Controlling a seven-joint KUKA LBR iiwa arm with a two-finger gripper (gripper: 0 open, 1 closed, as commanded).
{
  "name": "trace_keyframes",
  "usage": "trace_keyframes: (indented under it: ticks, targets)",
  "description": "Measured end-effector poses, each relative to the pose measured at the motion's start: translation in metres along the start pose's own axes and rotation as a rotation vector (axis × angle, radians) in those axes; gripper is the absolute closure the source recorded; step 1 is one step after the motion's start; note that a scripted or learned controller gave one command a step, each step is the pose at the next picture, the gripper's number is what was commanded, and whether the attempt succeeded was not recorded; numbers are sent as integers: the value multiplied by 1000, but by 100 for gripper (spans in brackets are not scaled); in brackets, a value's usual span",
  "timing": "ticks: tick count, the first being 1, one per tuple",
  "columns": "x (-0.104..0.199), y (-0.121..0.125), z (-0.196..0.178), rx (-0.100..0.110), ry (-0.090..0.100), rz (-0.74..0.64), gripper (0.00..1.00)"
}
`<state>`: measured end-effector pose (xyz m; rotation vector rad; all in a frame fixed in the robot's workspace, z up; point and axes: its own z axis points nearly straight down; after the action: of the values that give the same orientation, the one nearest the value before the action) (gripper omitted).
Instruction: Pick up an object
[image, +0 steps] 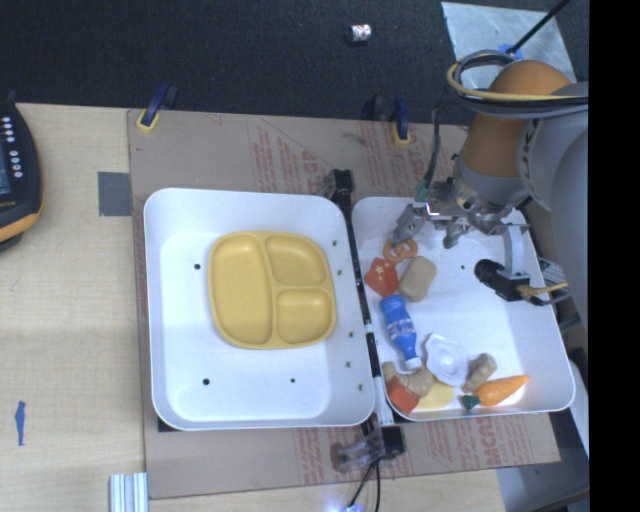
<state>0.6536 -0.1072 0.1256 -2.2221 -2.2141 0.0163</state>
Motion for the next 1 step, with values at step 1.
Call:
trace_keyframes:
  ticks: [1]
  targets:
    - [5, 2, 36, -2, 3, -7, 0]
